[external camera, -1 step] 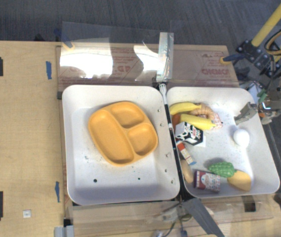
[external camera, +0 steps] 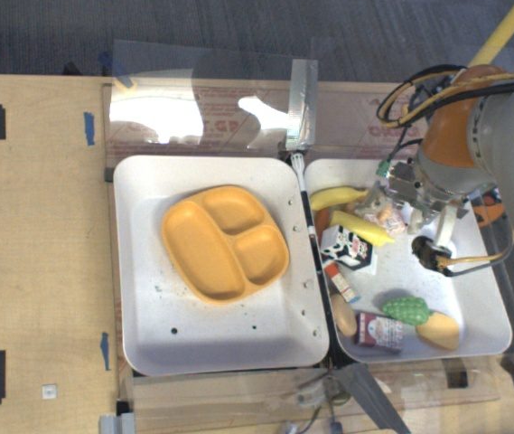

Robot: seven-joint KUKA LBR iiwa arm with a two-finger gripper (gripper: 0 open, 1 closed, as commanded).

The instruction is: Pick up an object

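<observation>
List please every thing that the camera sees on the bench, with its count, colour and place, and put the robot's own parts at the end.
divided plate: 1, orange-yellow, middle of the left bin
left bin: 1, white, centre of the bench
right bin: 1, white, beside the left bin
bananas: 2, yellow, upper left of the right bin
black-and-white box: 1, below the bananas
small can: 1, dark red with a label, near edge of the right bin
bumpy green object: 1, green, above the can
rounded yellow object: 1, yellow-tan, right of the can
arm: 1, grey with an orange band, over the right bin
gripper: 1, low beside the bananas
</observation>
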